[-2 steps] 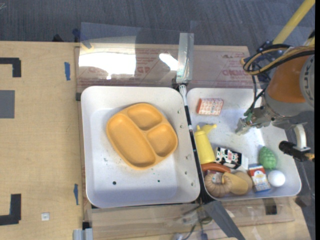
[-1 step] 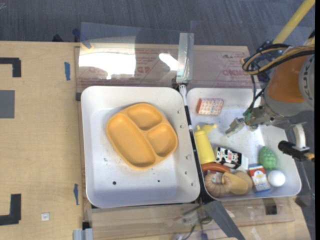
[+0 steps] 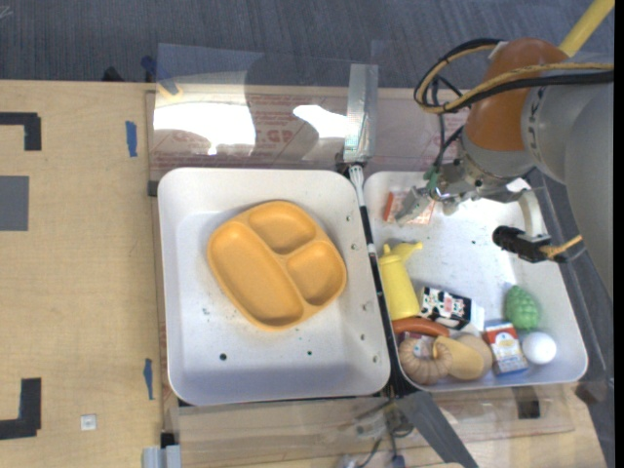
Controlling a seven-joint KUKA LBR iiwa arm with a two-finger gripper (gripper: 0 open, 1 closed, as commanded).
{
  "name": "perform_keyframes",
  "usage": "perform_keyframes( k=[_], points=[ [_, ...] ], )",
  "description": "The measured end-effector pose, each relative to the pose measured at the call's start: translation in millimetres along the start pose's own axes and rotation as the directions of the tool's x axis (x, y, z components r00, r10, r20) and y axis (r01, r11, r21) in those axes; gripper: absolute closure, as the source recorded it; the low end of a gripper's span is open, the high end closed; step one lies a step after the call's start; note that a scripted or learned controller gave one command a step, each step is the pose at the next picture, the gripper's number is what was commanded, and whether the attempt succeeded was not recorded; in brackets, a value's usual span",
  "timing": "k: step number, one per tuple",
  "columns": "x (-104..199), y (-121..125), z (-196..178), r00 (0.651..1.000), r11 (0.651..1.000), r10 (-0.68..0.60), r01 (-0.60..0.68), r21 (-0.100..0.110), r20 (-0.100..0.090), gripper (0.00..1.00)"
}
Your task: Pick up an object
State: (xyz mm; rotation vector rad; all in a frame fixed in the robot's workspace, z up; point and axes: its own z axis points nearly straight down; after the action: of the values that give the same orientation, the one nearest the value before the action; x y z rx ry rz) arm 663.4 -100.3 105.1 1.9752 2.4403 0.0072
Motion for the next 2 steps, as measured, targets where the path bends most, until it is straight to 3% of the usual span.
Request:
perform_keyframes(
  k=[1, 2],
  points=[
    [1.6, 3.7, 17.4, 0.996, 0.996, -0.09, 0.09, 0.008, 0.002, 0.0],
    [-0.2, 4.2, 5.4, 0.996, 0.996, -0.091, 0.091, 0.007, 0.006, 1.0]
  ],
)
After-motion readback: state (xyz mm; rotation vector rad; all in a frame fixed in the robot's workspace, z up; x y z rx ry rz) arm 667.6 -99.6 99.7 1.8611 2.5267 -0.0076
